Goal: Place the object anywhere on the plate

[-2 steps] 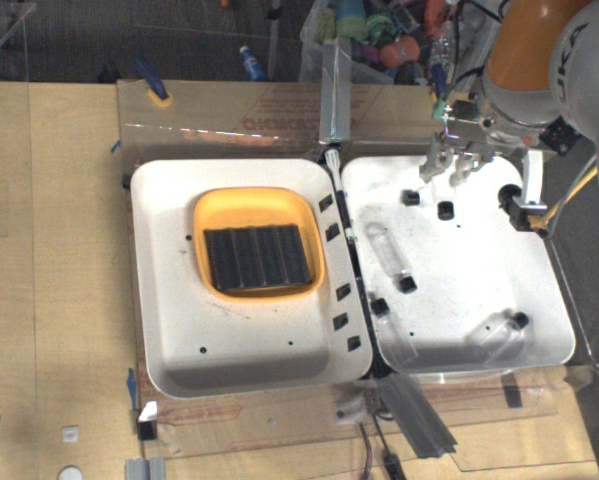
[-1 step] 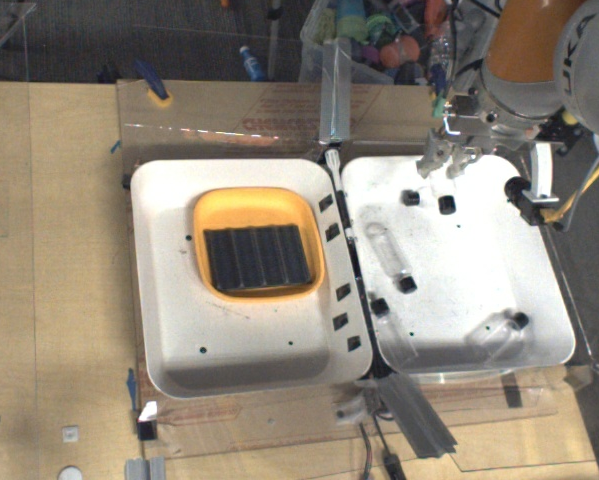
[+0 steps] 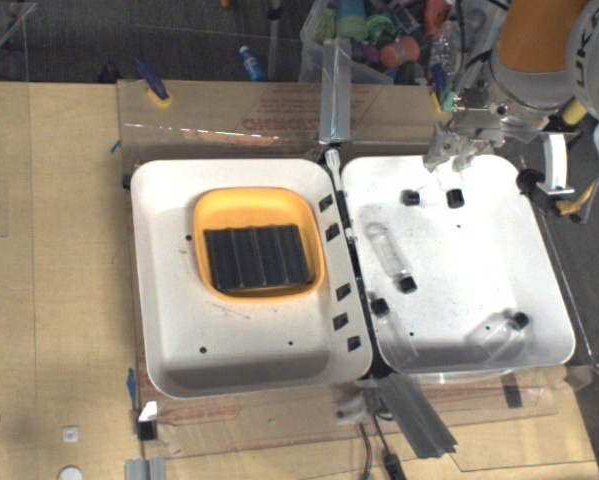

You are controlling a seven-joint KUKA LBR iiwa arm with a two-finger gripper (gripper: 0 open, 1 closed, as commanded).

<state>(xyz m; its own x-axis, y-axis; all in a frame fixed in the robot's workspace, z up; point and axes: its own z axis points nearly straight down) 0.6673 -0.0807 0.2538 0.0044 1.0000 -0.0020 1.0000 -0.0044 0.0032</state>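
A yellow plate (image 3: 207, 211) with a raised rim sits in the left white bin (image 3: 169, 348), toward its middle. A dark ribbed rectangular object (image 3: 257, 256) lies flat on the plate and covers most of its floor. My gripper (image 3: 452, 158) hangs over the far edge of the right bin (image 3: 539, 298), well to the right of the plate and apart from the object. The grey wrist with its orange band rises above it at the upper right.
Several small black pieces (image 3: 406, 284) lie scattered in the right bin, with a clear plastic item (image 3: 384, 243) near its left side. A divider with black tabs (image 3: 339, 263) separates the bins. A crate of colourful toys (image 3: 389, 13) stands behind the bench.
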